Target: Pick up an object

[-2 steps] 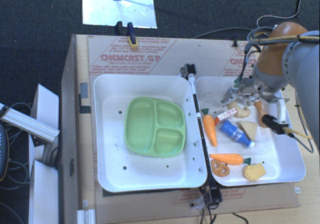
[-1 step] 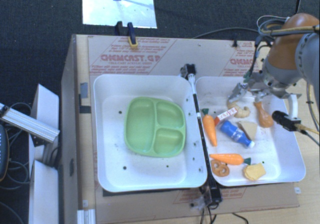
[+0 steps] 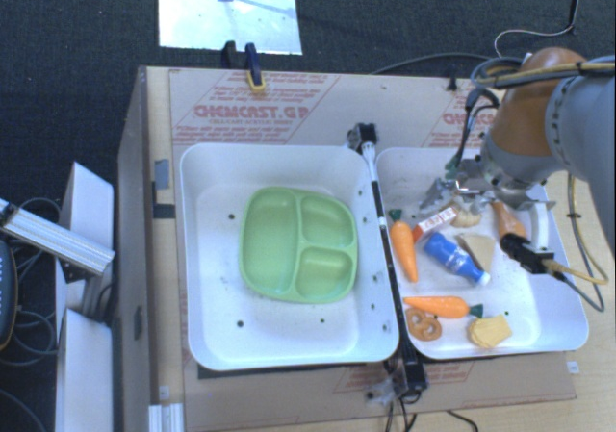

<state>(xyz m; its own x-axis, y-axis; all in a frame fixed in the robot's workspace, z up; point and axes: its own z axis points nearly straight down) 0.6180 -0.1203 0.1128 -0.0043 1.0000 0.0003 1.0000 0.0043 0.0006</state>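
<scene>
Jaws (image 3: pixel 445 191) near right bin's (image 3: pixel 558 324) back edge

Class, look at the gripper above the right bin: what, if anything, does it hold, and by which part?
It cannot be told. The gripper hangs low over the right bin, with no object visibly between its fingers.

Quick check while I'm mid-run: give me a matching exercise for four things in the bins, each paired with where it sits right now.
Things:
1. green divided plate
2. blue bottle
3. pretzel
4. yellow cheese wedge

Places:
A. near front edge of right bin, beside the divider
B. middle of left bin
C. front right part of right bin
D. middle of right bin, lying on its side

Pairs: 1-B, 2-D, 3-A, 4-C
</scene>
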